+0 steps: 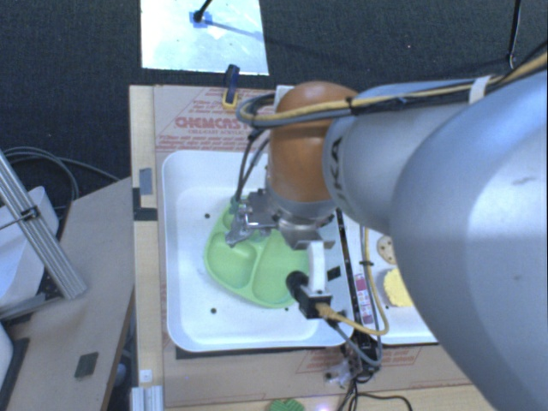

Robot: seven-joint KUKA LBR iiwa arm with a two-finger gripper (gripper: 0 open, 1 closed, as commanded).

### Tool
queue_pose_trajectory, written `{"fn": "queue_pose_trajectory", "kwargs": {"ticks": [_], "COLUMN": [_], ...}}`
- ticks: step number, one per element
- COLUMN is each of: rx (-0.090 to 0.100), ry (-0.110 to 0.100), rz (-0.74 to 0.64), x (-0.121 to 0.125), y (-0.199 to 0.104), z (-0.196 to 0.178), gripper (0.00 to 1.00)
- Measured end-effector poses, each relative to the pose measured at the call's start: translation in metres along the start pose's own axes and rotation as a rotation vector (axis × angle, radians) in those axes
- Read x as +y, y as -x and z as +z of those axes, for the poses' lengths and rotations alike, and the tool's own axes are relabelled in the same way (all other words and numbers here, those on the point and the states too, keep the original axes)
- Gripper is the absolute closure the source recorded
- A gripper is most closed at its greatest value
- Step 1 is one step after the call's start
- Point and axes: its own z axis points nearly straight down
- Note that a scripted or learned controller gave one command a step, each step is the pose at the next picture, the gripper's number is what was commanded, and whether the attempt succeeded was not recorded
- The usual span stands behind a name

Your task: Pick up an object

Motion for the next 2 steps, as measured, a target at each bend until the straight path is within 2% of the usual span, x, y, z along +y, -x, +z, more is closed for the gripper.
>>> {"fn": "queue_pose_trajectory", "kwargs": {"ticks": [1, 2], "rx": [0.004, -0.006], "ry": [0.005, -0.004], "rz": [-0.004, 0.012], "x": [-0.017, 0.028], "y": [-0.059, 0.001], "z": [-0.078, -0.013], "gripper": [0.0, 0.0]}}
